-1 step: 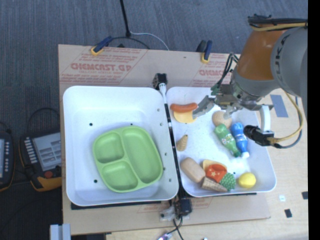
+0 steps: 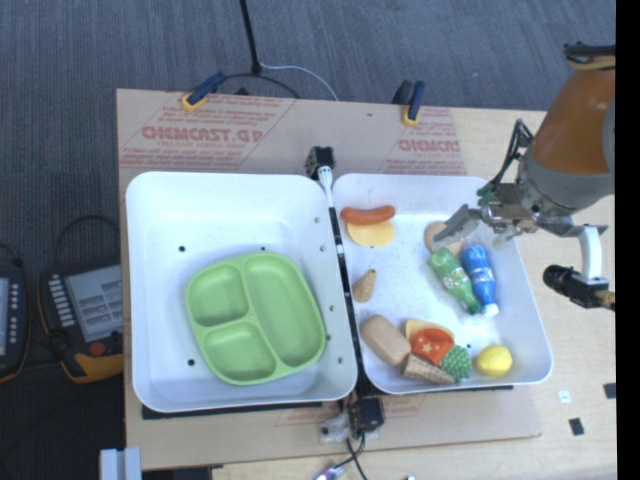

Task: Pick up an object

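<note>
**Choosing a grip in the right bin**

I see my gripper [image 2: 462, 220] hovering low over the right bin [image 2: 530, 368], its 2 fingers spread apart, holding nothing. Just beside it lie the blue bottle [image 2: 479, 274] and green bottle [image 2: 452, 279], touching side by side. Both look like light, stiff, slick plastic; I would pinch the blue one across its middle.

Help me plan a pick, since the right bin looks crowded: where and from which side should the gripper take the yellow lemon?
Grip the lemon across its middle, coming straight down. It sits in the near right corner of the right bin, so the bin walls block a sideways approach. The strawberry-like piece lies close on its left, so probably set the fingers on its far and near sides, which look freer.
</note>
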Tool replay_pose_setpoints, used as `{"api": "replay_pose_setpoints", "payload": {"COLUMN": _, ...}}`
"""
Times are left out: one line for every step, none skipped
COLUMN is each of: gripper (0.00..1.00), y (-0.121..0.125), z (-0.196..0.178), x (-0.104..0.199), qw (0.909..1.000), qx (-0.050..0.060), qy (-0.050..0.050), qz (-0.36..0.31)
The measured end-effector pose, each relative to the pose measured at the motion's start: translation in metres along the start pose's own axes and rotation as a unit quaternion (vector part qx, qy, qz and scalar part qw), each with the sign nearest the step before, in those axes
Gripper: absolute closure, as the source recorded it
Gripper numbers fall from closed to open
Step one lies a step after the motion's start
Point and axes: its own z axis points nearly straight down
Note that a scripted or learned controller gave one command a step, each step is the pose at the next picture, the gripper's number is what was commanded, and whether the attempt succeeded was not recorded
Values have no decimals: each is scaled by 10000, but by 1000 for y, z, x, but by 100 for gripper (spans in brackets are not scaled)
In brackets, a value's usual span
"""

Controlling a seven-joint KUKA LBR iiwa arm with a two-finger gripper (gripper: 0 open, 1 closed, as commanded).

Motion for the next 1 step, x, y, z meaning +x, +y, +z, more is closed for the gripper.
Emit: {"api": "replay_pose_setpoints", "payload": {"gripper": 0, "y": -12, "z": 79, "x": -45, "qw": 9948, "qx": 11, "qy": 8, "qz": -1015}}
